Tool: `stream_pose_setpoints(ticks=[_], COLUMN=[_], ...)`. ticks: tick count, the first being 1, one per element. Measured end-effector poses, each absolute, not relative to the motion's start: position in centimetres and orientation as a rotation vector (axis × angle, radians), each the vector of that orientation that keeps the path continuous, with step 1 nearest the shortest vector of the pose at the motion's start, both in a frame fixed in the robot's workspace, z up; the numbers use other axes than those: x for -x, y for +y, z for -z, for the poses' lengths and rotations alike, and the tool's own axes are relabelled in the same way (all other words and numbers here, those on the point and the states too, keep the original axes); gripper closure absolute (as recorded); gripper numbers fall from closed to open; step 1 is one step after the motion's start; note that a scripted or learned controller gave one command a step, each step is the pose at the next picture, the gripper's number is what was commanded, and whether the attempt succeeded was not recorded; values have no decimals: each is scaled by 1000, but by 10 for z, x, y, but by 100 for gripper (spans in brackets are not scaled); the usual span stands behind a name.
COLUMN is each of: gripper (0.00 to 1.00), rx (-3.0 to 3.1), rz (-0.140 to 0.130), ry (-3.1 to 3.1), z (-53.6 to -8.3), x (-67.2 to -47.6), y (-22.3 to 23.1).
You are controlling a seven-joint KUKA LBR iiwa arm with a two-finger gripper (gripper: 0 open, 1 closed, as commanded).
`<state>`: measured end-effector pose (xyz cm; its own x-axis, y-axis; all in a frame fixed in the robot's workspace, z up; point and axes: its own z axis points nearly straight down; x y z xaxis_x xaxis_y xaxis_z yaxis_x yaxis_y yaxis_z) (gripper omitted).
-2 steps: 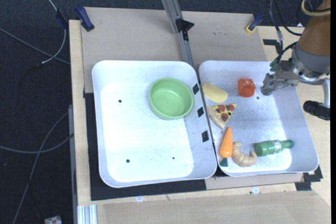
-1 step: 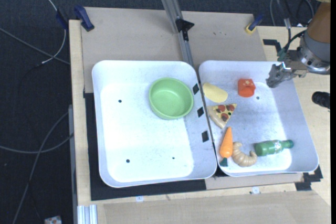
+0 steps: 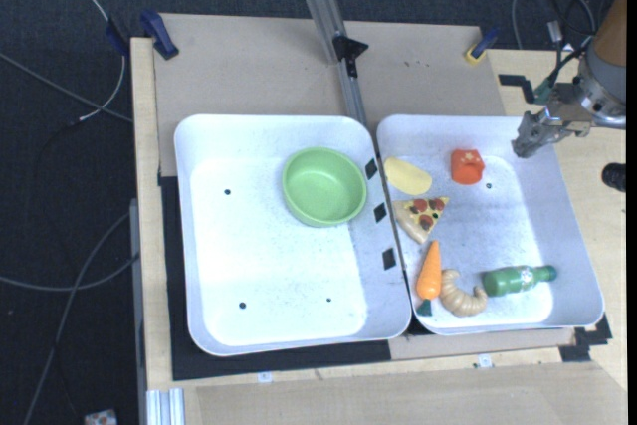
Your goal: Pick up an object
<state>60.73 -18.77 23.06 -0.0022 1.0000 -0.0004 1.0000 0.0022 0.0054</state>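
A green bowl [image 3: 323, 185] sits in the left bin [image 3: 214, 244], the right bin [image 3: 572, 244] holds a yellow piece [image 3: 408, 176], pizza slice [image 3: 422, 215], carrot [image 3: 429, 272], croissant [image 3: 464, 297], tomato [image 3: 466, 165] and green bottle [image 3: 518, 279], and the gripper [image 3: 532, 134] hangs over its upper right rim, holding nothing.

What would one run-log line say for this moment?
gripper: above right bin's upper right rim, holding nothing | nearest: red block | green bowl: left bin | stage: not picked
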Motion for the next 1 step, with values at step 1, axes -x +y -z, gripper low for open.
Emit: stream_pose_setpoints(ticks=[1], gripper=[100], rx=[-2222], rz=[1], ry=[2235], z=[-230], x=[-605], y=[-130])
